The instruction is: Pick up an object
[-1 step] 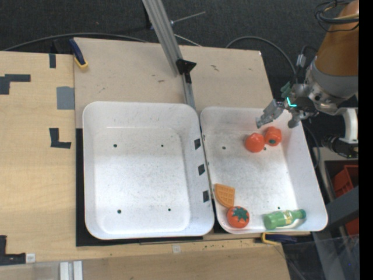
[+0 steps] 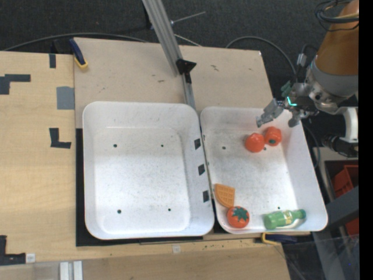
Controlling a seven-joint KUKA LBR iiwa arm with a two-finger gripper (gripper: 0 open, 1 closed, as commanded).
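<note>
One green bottle (image 2: 284, 219), three tomatoes (right bin (image 2: 303, 174)), one orange wedge (image 2: 225, 194), pincer (image 2: 281, 116) wide, holding nothing.

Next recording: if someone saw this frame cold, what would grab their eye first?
Probably the bright pieces in the right bin: two red-orange round pieces touching near its far end, and a red tomato, an orange wedge and a green bottle along its near edge. The gripper hangs open just above the red-orange pair, holding nothing.
</note>
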